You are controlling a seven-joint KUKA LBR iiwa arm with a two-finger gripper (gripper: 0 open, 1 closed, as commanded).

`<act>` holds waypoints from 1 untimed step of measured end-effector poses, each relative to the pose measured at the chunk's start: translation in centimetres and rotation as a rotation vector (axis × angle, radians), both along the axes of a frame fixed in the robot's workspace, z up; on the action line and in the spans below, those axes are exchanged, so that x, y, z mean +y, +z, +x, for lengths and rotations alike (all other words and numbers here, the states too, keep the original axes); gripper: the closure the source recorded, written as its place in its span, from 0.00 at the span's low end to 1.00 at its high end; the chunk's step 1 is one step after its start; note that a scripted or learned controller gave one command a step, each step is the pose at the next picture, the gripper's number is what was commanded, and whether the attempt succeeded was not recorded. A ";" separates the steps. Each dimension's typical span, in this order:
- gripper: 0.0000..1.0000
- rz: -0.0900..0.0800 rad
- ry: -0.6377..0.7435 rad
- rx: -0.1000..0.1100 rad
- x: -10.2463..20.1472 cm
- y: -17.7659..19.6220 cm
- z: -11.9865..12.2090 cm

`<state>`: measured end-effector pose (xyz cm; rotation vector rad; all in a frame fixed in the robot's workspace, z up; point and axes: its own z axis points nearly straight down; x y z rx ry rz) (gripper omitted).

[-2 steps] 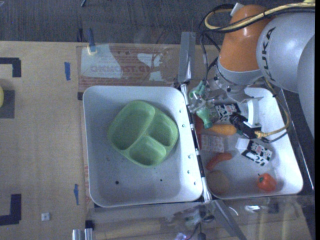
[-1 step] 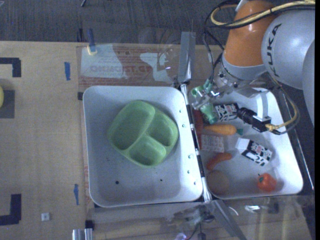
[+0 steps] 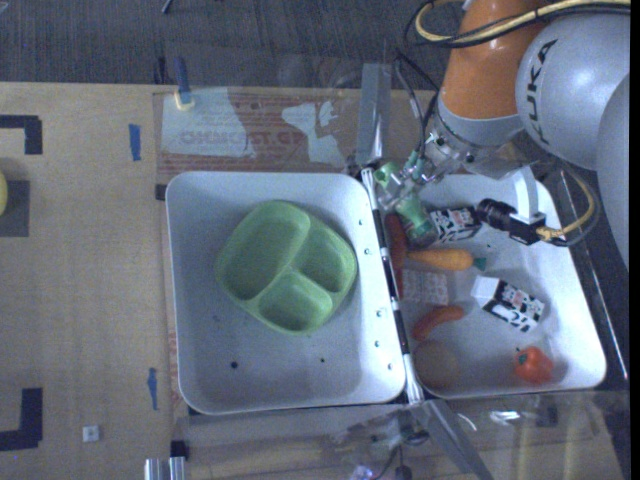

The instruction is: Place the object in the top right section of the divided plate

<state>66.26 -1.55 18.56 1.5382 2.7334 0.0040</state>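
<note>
arm (image 3: 540, 58): grey w/ orange band, reaches in from the right, wrist over top-left corner of right bin.
pincer (image 3: 408, 180): at right bin's upper-left corner, by the divider between bins; fingers point down-left. Open or closed: can't tell, too blurred.
green object (image 3: 415, 216): small greenish bottle-like item just below pincer tip, in right bin; held or not, can't tell.
divided plate (image 3: 287, 265): green, 3 sections, mid left bin, well apart from pincer.
left bin (image 3: 200, 368): white, holds the plate.
right bin (image 3: 585, 353): white; relative to plate, all items lie to its right.
carrot (image 3: 440, 260): orange, below green object.
sausage (image 3: 438, 319): reddish, below carrot.
tomato (image 3: 534, 365): red-orange, bin's lower right.
cartons (image 3: 512, 304): 2 small black/white, one near pincer, one mid-right.
bench (image 3: 70, 298): tan, blue tape bits left of left bin.
</note>
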 end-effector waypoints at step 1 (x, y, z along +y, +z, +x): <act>1.00 -0.002 0.495 -0.003 8.5 2.3 0.5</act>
